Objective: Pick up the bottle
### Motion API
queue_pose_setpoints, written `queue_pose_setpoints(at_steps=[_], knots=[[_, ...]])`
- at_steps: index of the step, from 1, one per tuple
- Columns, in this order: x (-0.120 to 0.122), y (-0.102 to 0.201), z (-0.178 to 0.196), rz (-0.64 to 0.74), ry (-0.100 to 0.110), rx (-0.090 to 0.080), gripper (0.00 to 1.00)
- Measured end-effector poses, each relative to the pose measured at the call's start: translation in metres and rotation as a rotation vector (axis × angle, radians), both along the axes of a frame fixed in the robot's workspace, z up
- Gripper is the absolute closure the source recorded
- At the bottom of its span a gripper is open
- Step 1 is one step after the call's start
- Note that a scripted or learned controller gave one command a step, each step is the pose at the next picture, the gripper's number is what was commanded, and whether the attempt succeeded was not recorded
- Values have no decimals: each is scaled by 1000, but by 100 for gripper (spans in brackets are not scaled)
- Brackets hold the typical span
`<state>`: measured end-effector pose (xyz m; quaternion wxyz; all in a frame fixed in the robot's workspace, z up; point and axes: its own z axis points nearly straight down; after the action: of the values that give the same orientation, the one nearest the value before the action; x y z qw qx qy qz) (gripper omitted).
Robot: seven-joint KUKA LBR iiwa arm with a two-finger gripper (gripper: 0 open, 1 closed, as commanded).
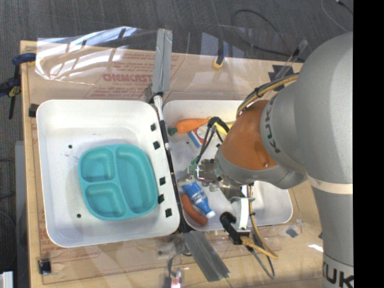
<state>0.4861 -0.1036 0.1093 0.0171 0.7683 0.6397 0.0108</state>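
the blue bottle point(198, 198) lies in the right bin point(277, 207), near-left corner, touching a brown sausage point(193, 212). the gripper point(206, 171) sits close on its far side (spread or closed, i can't tell). in that crowded corner, i might grab the sausage instead.

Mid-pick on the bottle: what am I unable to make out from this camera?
- Right bin: the arm covers its middle and right side, camera view.
- Blue bottle: its upper end meets the arm; contact unclear.
- White-and-blue item beside the orange carrot: half behind cables, too small to identify.
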Motion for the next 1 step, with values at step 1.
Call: queue_pose_setpoints(at_steps=[1], knots=[[-8,-3,-14,-175,26,6,0]])
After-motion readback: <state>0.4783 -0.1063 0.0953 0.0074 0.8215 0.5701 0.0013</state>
